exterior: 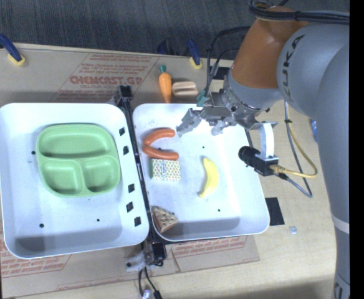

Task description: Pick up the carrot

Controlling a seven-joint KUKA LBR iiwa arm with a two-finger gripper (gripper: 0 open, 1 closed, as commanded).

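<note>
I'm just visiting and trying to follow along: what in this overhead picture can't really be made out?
- Camera view: the metal two-finger gripper is small and blurred, so whether it is open or shut is unclear.
- The small orange carrot with green top, outside the right white bin, is too small for detail.
- The tan wedge-shaped item sits half over the bin's front rim; its identity is unclear.
- The grey arm is cut off by the top edge.
</note>
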